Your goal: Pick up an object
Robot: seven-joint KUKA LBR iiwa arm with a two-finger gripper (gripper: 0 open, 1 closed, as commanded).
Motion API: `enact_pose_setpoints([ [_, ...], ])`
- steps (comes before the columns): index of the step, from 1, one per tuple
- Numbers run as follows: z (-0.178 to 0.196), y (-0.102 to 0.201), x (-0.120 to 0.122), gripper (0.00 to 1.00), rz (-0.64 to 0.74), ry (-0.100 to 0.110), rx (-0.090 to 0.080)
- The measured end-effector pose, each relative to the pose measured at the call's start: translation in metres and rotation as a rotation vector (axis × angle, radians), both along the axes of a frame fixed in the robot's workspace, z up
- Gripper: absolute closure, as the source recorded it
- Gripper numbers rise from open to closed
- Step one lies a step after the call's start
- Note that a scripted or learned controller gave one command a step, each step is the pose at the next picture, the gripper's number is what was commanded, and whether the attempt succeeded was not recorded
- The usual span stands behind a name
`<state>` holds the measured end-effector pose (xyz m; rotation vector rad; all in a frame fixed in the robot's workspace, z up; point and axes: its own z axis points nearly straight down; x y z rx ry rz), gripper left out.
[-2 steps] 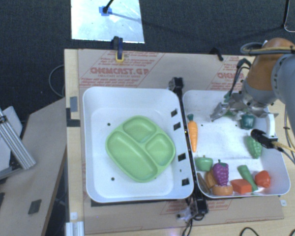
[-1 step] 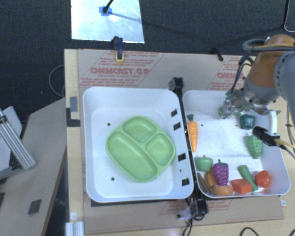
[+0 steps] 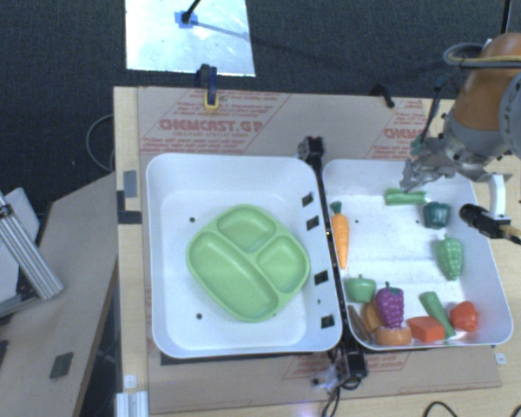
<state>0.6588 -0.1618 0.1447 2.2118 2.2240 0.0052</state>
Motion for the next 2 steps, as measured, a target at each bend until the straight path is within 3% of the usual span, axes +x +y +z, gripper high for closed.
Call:
enact_pose_setpoints([
  [1, 0.056, 0.008, 0.008, 1.00, 0.001, -0.001, 0.000],
  [2, 0.081, 0.008, 0.009, 1.00, 0.001, 0.001, 0.001],
])
